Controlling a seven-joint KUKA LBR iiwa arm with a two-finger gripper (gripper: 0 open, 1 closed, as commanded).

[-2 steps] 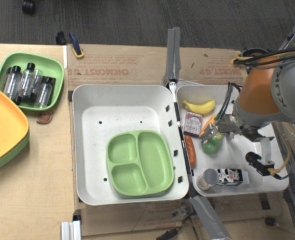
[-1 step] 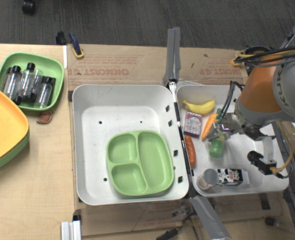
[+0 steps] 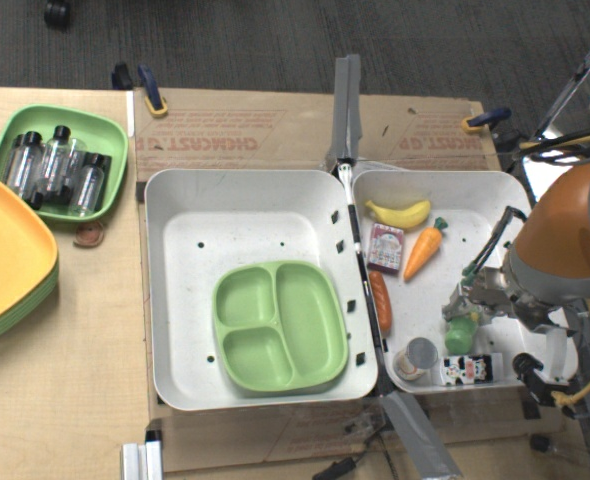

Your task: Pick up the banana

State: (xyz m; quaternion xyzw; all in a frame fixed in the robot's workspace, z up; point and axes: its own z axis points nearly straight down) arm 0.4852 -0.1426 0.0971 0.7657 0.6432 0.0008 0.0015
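A: Where is the banana (image 3: 399, 212)?

B: At the far end of the right bin (image 3: 495, 190), lying crosswise, curved, nothing gripping it. Just beside it on the near side are a small red-and-white packet (image 3: 385, 247) and a toy carrot (image 3: 423, 250) with its green top pointing away from us.

A: And further down that bin?

B: A sausage-like orange-red piece (image 3: 380, 300) lies along the left wall. Near the front are a small round cup or tin (image 3: 416, 355), a green object (image 3: 459, 335) and a black-and-white carton (image 3: 466, 369).

A: The arm?

B: The gripper (image 3: 472, 303) hangs over the green object, well apart from the banana. Whether it is spread or closed, I cannot tell.

A: The left bin (image 3: 175, 268)?

B: It holds a green three-compartment tray (image 3: 278, 324). On the bench to the left sit a green dish of small bottles (image 3: 57, 168) and stacked yellow plates (image 3: 10, 263).
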